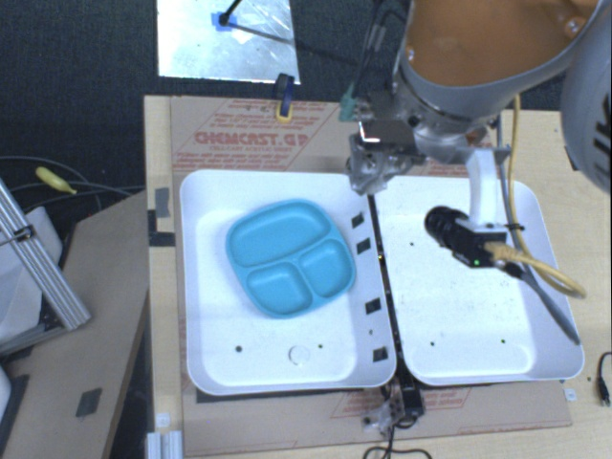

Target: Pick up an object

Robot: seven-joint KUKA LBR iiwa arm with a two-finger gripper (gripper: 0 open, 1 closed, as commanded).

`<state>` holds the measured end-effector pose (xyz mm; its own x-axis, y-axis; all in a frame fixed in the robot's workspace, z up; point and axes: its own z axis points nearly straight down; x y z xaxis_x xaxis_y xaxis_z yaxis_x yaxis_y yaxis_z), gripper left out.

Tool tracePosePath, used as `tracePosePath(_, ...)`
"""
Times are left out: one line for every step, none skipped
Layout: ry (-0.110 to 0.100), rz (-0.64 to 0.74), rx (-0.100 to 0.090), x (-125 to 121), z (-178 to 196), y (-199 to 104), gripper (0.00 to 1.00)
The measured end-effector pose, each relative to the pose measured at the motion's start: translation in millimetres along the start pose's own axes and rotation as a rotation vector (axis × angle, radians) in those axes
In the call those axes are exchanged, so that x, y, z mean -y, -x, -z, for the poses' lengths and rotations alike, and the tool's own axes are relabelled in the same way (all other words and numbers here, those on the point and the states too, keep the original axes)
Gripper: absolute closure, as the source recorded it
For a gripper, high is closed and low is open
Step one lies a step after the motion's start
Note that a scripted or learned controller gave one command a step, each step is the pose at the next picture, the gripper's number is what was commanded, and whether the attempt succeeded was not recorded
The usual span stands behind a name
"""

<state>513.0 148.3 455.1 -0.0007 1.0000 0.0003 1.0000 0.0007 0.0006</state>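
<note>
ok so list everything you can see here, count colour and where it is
left bin: one, white, on the view's left of the bench
right bin: one, white, right beside the left bin
plate: one, blue, three compartments, lying flat in the left bin
cardboard sheet: one, brown with red print, under both bins
clip: one, yellow and dark blue, at the cardboard sheet's far edge
shiny sheet: one, silver, on the dark floor beyond the bench
metal rail: one, silver, at the view's left edge
arm: one, grey with an orange band, reaching in from the view's right
gripper: one, grey, over the far end of the divide between the bins
</note>
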Motion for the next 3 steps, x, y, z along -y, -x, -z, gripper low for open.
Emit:
tracePosePath(0.004, 0.005, -0.001, 0.0, 12.9, 0.5, 1.0)
tracePosePath(-0.006, -0.005, 0.002, 28.0, -99.0, 78.8, 1.0)
tracePosePath(0.003, -0.001, 0.0, 26.3, -61.8, 94.4, 1.0)
